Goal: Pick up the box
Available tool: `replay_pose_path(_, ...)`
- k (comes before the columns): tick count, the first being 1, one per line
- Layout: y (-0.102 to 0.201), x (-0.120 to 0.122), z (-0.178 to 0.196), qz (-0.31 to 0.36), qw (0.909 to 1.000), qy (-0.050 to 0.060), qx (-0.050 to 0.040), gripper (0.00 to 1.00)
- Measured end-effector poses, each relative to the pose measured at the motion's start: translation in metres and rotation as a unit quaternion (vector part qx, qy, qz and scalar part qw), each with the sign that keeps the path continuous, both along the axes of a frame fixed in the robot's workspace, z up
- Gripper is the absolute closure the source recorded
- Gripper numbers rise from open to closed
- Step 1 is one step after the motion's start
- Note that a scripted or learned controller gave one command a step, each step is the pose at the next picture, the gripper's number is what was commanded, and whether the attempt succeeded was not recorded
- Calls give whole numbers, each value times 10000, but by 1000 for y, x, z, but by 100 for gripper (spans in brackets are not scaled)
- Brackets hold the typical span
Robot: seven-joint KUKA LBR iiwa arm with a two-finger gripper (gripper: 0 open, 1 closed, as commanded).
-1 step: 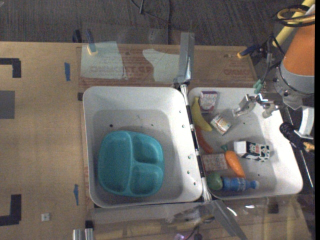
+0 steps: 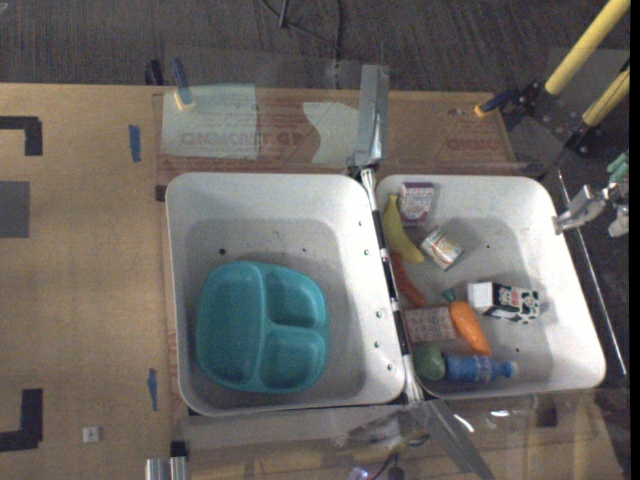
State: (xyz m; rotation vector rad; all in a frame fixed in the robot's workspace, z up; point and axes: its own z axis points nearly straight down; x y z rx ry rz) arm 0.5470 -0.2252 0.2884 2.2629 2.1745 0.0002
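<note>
Several small items lie in the right bin [image 2: 560, 298]. A purple and white box [image 2: 417, 200] stands at its far left corner. A flat brownish box [image 2: 430, 323] lies near the bin's left wall, beside a carrot [image 2: 468, 326]. A white carton with black patches [image 2: 510, 301] lies to the right of the carrot.
A banana [image 2: 398, 233], a small can [image 2: 441, 248], a red pepper [image 2: 405, 283], a green ball [image 2: 430, 363] and a blue bottle [image 2: 478, 370] share the right bin. The left bin [image 2: 260, 208] holds a teal divided plate [image 2: 262, 326]. A metal fitting [image 2: 585, 208] sits at the right bin's outer rim, below yellow poles [image 2: 590, 38].
</note>
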Motion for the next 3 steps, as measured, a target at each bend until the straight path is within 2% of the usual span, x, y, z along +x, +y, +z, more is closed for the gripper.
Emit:
replay_pose_path(1,21,-35,23,-31,10000,15,13,0)
replay_pose_path(2,86,18,-123,-28,10000,18,12,0)
replay_pose_path(3,129,71,-196,-569,9984,11,9,0)
